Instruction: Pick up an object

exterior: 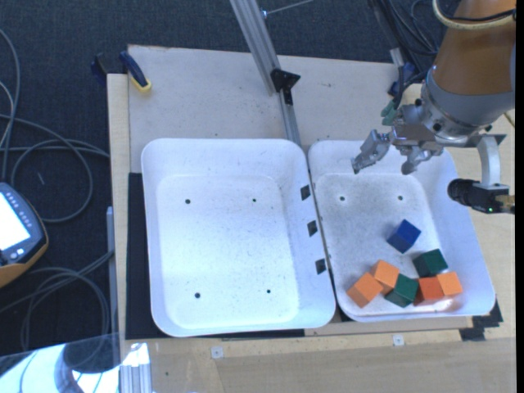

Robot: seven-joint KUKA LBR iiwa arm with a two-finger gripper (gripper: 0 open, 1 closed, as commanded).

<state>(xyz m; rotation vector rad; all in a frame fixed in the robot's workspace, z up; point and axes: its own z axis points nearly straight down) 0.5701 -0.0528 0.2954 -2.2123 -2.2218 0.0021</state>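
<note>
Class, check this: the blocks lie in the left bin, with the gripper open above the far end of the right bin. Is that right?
Not quite. The camera view shows the blocks in the right bin, not the left. The gripper hangs open above its far end.

There are two white bins: the left bin (164, 244) and the right bin (471, 252). In the right one I count one blue cube (404, 236), two green cubes (430, 262), and four orange cubes (366, 288) as far as I can tell.
</note>
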